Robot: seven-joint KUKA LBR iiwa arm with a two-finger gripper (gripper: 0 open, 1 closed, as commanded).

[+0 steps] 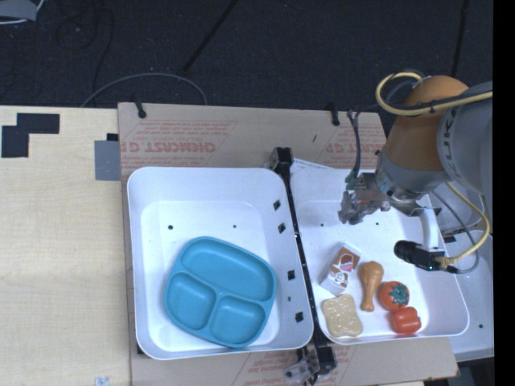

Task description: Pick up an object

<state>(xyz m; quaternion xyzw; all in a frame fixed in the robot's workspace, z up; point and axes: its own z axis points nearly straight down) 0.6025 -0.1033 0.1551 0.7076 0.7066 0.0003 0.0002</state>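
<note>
White rt bin (451, 328): toy food clustered lower frame; gripper (352, 209) hovers above it, pre-grasp I'd judge; jaw state you can't tell.

The arm (471, 147) is built of smooth grey casing with rounded, tube-like sections. Above the wrist sits a broad orange band (420, 131), bulging like a dome and glossy where light catches it. A pale yellowish cable (394, 87) loops over the top of the orange part, and further thin cables, one yellowish and some dark, curve along the arm's lower side. Below the band the wrist narrows to a grey collar. From it hangs the claw (354, 207), a small cluster of dark grey and silver metal parts with a thin black wire rising from it. A black cylindrical piece (418, 255) sticks out beside the wrist.
</note>
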